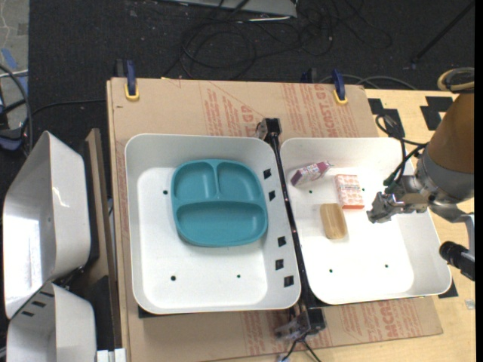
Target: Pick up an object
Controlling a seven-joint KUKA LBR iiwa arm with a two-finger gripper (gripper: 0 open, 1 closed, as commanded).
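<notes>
Hovering beside the tan block [333, 222], the gripper [379, 209], grip state unclear, probably wants its stiff, light narrow sides.

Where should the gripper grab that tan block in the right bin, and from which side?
Probably from above, closing across the short sides of the tan block at its middle. It lies flat, long axis running up-down in view, apart from the pink packet, and the gripper sits just right of it.
</notes>
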